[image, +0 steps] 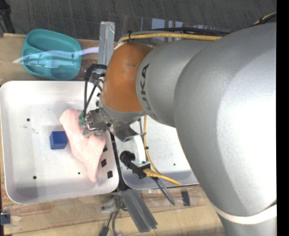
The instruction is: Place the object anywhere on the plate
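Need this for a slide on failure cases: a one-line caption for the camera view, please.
KUKA arm reaching over the left white bin, its gripper above a pink plate beside a blue block.

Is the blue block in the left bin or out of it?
In: the blue block sits on the floor of the left bin, beside the pink cloth.

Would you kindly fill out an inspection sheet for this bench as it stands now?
Surface: two white bins side by side, left bin and right bin, on a wooden bench.
Job's things: blue block in the left bin; pink cloth beside it, touching; plate: nothing seen.
Clutter: teal container behind the left bin.
Grippers: claw over the cloth's upper edge; grasp not discernible.
Cables: yellow cable over the right bin; black cables along the wrist.
Surroundings: dark floor.
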Controlling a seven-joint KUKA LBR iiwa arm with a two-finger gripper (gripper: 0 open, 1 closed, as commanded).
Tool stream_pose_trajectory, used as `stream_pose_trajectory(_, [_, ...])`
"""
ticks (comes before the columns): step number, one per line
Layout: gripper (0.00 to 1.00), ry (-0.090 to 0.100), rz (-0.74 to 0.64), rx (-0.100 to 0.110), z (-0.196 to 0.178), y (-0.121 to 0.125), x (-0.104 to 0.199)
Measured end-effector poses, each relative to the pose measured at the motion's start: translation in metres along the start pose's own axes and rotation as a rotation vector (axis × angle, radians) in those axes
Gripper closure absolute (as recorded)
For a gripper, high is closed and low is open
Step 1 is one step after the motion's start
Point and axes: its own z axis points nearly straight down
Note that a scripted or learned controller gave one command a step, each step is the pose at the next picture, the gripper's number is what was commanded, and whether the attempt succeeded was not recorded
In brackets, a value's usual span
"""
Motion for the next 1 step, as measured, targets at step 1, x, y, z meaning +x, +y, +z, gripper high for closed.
stream_pose_trajectory(1, [1.0, -0.001, 0.17, 0.006, 0.0665, -0.0111, 0.0437])
